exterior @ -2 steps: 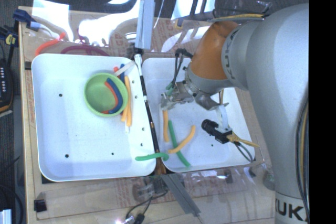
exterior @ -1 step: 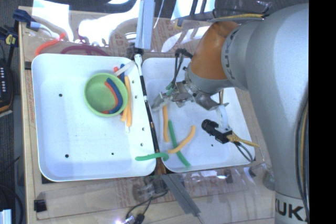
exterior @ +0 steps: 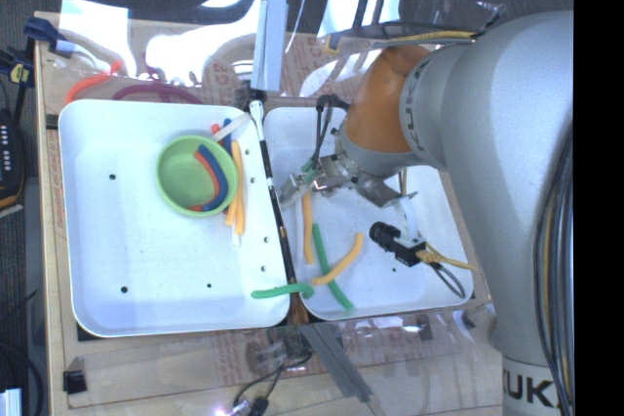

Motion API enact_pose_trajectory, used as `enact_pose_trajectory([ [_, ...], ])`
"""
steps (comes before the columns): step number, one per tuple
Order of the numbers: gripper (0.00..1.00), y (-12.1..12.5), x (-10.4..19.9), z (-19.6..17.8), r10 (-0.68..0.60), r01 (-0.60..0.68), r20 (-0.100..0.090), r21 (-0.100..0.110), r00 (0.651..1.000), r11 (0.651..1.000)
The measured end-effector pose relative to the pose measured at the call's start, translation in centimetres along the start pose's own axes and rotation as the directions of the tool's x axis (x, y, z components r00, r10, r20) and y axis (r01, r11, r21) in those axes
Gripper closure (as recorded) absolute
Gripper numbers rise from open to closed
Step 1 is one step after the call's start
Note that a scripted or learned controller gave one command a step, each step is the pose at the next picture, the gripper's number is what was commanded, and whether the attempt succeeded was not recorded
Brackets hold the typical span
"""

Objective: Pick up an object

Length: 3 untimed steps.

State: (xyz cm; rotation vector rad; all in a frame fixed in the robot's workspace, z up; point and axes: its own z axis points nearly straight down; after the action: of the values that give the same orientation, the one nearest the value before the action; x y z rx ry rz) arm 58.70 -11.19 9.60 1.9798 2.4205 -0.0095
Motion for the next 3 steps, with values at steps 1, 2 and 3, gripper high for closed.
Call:
enact_pose_trajectory([
  [1,1.00,0.1,0.3,-0.9,-0.007,0.007,-0.007,0.004,1.000,1.000],
  [2,0.00,0.0,0.1,-1.0,-0.005,0.005,-0.002,0.004,1.000,1.000],
  [3,1.00,0.1,0.2,-2.0,-0.008,0.008,-0.005,0.004,1.000,1.000],
])
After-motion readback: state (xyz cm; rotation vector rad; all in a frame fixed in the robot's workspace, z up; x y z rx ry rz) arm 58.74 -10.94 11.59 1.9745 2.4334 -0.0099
